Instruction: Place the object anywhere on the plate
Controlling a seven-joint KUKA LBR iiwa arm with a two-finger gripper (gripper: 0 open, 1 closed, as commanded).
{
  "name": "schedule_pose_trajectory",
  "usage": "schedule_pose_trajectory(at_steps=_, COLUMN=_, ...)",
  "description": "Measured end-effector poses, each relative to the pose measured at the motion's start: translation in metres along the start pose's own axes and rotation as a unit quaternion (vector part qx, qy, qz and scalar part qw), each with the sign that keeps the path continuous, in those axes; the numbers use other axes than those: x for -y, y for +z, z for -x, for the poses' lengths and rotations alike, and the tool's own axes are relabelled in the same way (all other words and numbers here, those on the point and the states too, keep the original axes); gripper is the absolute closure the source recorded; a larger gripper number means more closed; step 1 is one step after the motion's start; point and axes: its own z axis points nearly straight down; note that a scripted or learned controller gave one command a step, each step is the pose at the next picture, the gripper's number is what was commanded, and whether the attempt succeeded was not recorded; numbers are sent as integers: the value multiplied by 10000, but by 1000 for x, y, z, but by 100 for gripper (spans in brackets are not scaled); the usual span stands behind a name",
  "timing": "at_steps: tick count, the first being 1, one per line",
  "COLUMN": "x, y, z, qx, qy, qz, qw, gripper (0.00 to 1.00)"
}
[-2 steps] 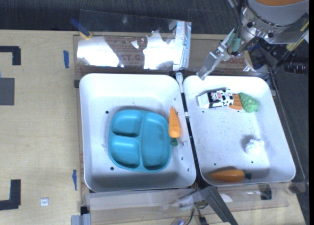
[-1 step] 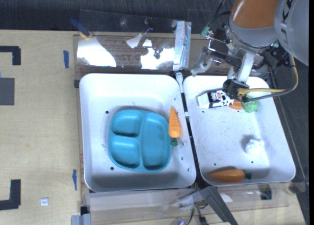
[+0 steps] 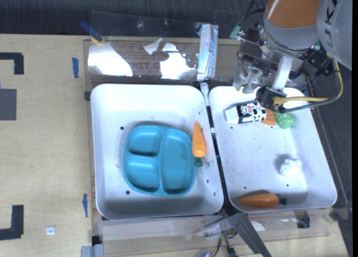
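A blue divided plate (image 3: 159, 159) lies in the left bin (image 3: 106, 110). An orange carrot (image 3: 198, 140) rests against the plate's right rim, next to the wall between the bins. My gripper (image 3: 263, 85) hangs over the far part of the right bin (image 3: 319, 155), just above a black-and-white toy (image 3: 247, 112). An orange piece (image 3: 270, 118) and a green lump (image 3: 286, 120) lie close beside that toy. Nothing can be seen held in the gripper.
A white crumpled lump (image 3: 290, 166) lies at the right bin's middle right. A second orange carrot (image 3: 259, 199) sits along its near wall. A yellow cable (image 3: 302, 101) trails from the wrist. A clear panel (image 3: 207, 51) stands behind the bins.
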Motion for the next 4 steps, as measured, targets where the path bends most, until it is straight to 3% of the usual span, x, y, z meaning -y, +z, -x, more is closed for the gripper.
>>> schedule_pose_trajectory(at_steps=1, x=0, y=0, z=0, qx=4, qy=-1, qz=-5, qw=10000, gripper=0)
schedule_pose_trajectory(at_steps=2, x=23, y=-17, z=-6, qx=-16, qy=795, qz=17, qw=9968, gripper=0)
schedule_pose_trajectory(at_steps=3, x=-21, y=-90, z=5, qx=-25, qy=3518, qz=15, qw=9361, gripper=0)
schedule_pose_trajectory(at_steps=4, x=25, y=-26, z=-58, qx=6, qy=2131, qz=-21, qw=9770, gripper=0)
